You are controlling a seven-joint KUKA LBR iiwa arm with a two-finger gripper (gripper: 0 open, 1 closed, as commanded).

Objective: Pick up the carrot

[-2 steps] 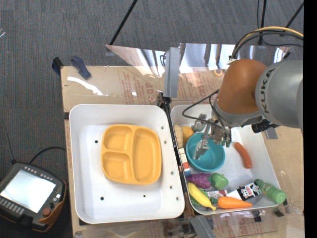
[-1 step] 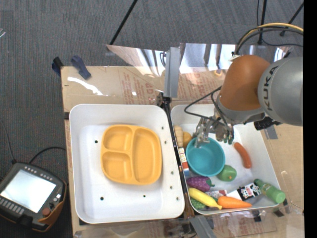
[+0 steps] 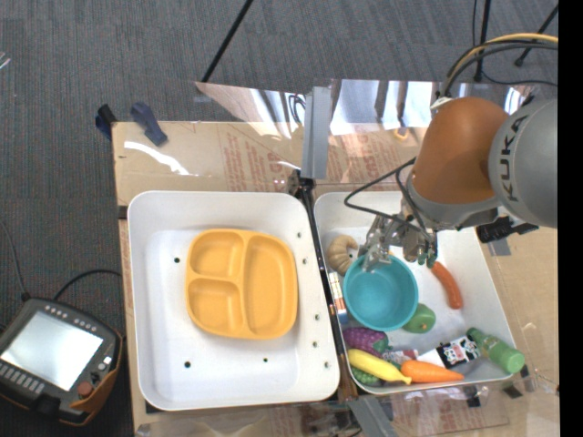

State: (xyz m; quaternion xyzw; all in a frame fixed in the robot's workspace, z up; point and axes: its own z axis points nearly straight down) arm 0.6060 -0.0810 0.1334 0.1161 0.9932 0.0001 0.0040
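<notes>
The carrot [image 3: 428, 370], orange and tapered, lies near the front edge of the right bin [image 3: 474, 244], between a yellow banana-like toy [image 3: 378, 365] and a black-and-white carton [image 3: 455, 350]. My gripper [image 3: 399, 253] hangs over the far rim of a teal bowl [image 3: 381, 296] in the middle of that bin, well behind the carrot. Its fingers look spread apart, with nothing between them. An orange-red sausage [image 3: 447, 285] lies just right of the bowl.
The right bin also holds a green fruit [image 3: 422, 318], purple grapes [image 3: 364, 339], a green bottle [image 3: 499, 351] and a beige bread piece [image 3: 342, 251]. The left bin [image 3: 155, 244] holds a yellow divided plate [image 3: 242, 283].
</notes>
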